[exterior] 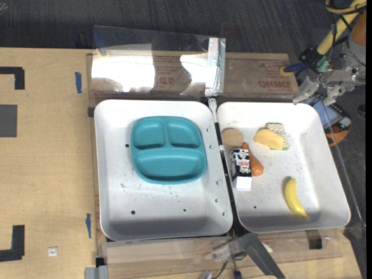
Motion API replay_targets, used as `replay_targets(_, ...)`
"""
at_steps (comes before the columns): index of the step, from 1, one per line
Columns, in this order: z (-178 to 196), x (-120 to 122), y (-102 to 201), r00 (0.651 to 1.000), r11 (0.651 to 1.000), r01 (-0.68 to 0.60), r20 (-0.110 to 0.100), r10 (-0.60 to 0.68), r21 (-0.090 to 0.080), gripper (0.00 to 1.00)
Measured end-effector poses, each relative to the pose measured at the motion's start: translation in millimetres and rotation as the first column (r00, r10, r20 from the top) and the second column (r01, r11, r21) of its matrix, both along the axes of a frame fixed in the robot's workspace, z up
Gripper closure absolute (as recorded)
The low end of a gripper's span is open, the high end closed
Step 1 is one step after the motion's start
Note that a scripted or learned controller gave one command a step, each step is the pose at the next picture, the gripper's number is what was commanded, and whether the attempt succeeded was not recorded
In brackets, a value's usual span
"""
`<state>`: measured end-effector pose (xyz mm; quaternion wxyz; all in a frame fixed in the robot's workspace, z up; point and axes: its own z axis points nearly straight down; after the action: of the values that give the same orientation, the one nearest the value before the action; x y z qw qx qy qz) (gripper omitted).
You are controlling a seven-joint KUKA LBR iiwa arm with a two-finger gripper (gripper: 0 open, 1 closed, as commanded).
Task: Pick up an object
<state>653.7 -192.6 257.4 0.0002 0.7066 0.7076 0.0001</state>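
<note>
Dark carpet surrounds a pale wooden surface [46, 156] marked with black tape corners and short blue tape strips. Two shallow white plastic bins with rounded corners sit side by side on it; the seam between them serves as the reference line.

Left bin [116, 214]: smooth, glossy, speckled with dark flecks. A teal moulded plate [168, 150] with three compartments lies flat, just left of the seam.

Right bin [325, 208]: a tan rounded lump [232, 136] sits beside the seam. Below it, a small box with black and white print [242, 166] lies against the seam, touching an orange carrot-shaped piece [256, 166] on its right. Further right of the seam lie a yellow rounded item [271, 138] against a speckled sponge-like block [279, 130], and a curved yellow banana [293, 198] lower down.

Behind the seam, a clear crinkled plastic sheet [157, 65] stands upright.

Hand [325, 86]: metallic, well right of the seam, beyond the right bin's far corner, holding nothing visible; its opening cannot be judged.
</note>
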Motion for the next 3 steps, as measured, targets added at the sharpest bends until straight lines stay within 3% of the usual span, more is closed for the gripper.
replay_targets(1,-128,-19,-7,0.890,0.890,0.456,-0.009,-0.456,-0.002,0.00)
replay_targets(2,-135,14,8,0.989,0.989,0.150,0.003,-0.150,-0.001,0.00)
replay_targets(3,-139,14,-1,0.991,0.991,0.135,0.003,-0.135,-0.002,0.00)
